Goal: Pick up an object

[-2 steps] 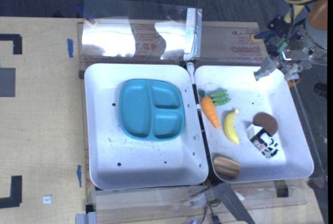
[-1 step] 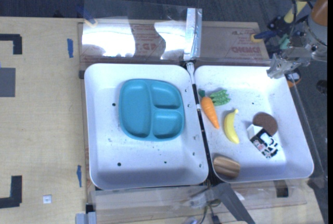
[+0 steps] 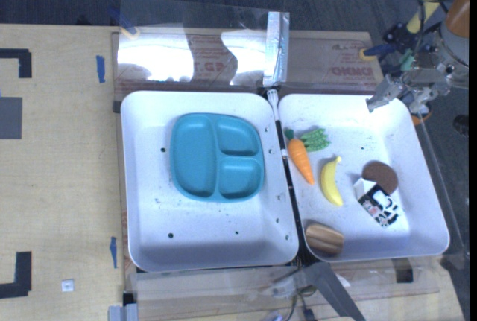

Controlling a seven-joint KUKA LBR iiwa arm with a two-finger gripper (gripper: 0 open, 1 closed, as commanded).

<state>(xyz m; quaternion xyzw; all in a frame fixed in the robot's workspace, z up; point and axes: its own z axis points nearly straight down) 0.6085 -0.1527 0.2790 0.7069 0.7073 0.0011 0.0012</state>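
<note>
Banana (image 3: 331, 181) lies well apart from tool (image 3: 393, 94).

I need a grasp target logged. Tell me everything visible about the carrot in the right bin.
The carrot is a small toy, smooth and plastic-looking: an orange tapered body with a bumpy green leafy top. It lies flat on the floor of the right bin, near the wall shared with the other bin, leaves toward the far side and tip pointing toward the near side. The banana lies just beside its tip, seemingly apart. The gripper is away at the bin's far right corner.
</note>
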